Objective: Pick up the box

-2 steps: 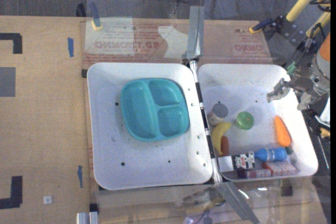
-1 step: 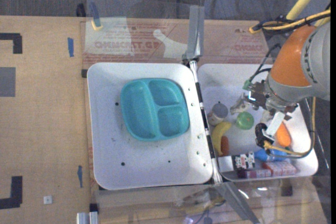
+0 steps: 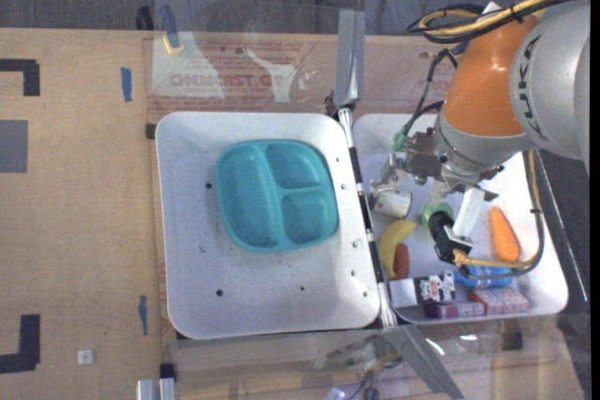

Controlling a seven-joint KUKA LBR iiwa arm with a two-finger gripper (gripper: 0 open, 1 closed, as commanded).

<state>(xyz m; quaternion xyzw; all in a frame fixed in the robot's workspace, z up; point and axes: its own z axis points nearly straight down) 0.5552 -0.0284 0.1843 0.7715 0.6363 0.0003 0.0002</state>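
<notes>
Over the right white bin [image 3: 553,290] hangs the grey gripper [image 3: 405,166]; its grip I cannot tell. Approach stage, I'd say: the flat pink cardboard box [image 3: 499,300] lies near the front edge, calling for a reach toward it.

- The tan worktop [image 3: 75,229] carries two shallow white bins side by side.
- The left bin [image 3: 187,286] and right bin [image 3: 548,281] touch along a central divider.
- Black corner marks [image 3: 21,78] and blue tape strips [image 3: 126,83] lie on it.

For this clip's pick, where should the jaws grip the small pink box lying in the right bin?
Probably across the short width of the small flat pink box, coming straight down: it lies lengthwise against the right bin's near wall, with a dark carton crowding its left end.
</notes>
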